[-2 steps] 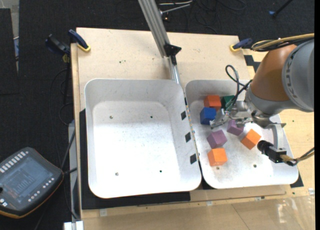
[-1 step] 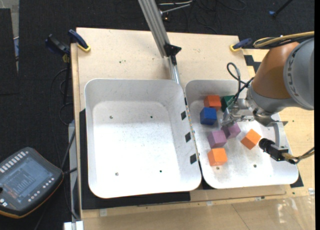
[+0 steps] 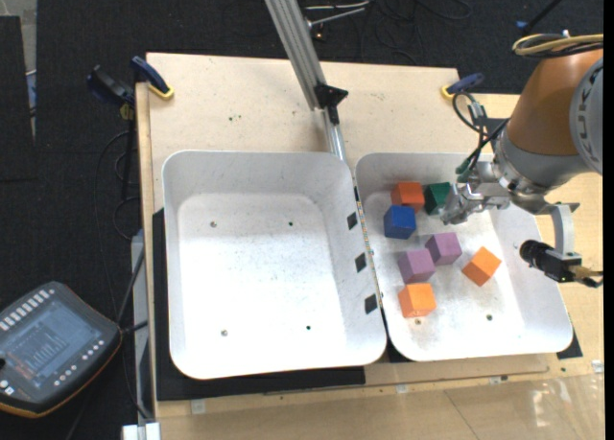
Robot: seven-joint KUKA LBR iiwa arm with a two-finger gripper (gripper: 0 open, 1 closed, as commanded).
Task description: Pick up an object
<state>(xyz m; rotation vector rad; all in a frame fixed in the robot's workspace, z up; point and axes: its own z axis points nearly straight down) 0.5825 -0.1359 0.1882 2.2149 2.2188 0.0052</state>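
The right bin (image 3: 537, 328) holds several small blocks: an orange one (image 3: 410, 193) and a green one (image 3: 438, 196) at the back, a blue one (image 3: 400, 221), two purple ones (image 3: 443, 247) (image 3: 416, 264), and two more orange ones (image 3: 481, 266) (image 3: 416, 300). My gripper (image 3: 454, 210) hangs low over the bin's back part, right beside the green block and touching or nearly touching it. The wrist hides the fingertips, so no block shows between them.
The left bin (image 3: 182, 237) lies beside the right one. A slanted metal rod (image 3: 293, 31) comes down to the gap between the bins. Clamps (image 3: 149, 74) (image 3: 460, 85) sit at the board's back corners. A teach pendant (image 3: 48, 347) rests at bottom left.
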